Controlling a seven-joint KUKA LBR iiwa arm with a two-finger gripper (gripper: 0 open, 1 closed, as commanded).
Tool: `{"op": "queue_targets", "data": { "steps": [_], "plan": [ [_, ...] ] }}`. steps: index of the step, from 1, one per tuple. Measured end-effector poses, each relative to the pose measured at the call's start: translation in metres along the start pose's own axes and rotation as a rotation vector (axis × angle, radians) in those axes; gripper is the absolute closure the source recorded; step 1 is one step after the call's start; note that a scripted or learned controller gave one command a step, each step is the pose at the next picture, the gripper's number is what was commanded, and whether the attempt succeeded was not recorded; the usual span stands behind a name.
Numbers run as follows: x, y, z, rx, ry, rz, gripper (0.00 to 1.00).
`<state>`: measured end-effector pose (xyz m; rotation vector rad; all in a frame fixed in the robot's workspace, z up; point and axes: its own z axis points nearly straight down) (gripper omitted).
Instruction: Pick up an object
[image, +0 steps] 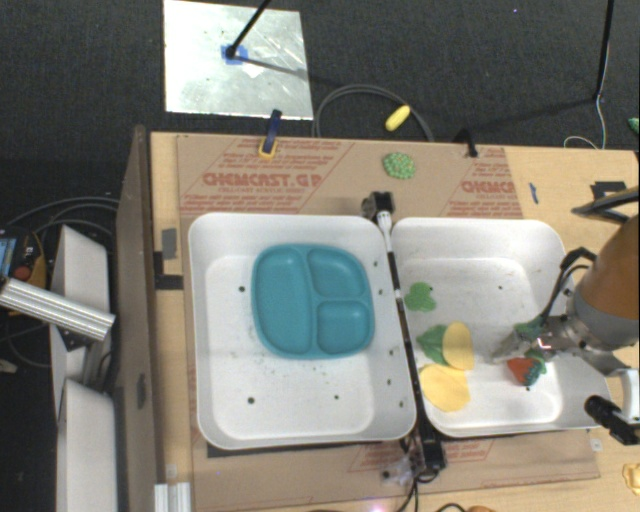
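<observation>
two white bins, one blue divided plate, two yellow pieces (toy-like)

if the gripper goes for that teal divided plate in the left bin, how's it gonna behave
The teal divided plate looks like rigid moulded plastic, so it should probably stay stiff, not flop. It lies flat and low on the left bin, so it likely won't roll or tip, though its smooth rim may slip. It is wide beside the gripper, so gripping it looks awkward.
</observation>
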<state>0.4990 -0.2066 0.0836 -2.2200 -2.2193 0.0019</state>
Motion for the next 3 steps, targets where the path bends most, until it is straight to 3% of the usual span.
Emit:
{"op": "queue_targets", "data": {
  "steps": [1,2,3],
  "plan": [
    [0.0,0.003,-0.012,-0.008,-0.003,-0.002,1.0],
    [0.042,0.103,-0.094,-0.02,-0.003,-0.013,1.0],
    [0.124,0.091,-0.15,-0.01,0.001,-0.013,1.0]
  ]
}}
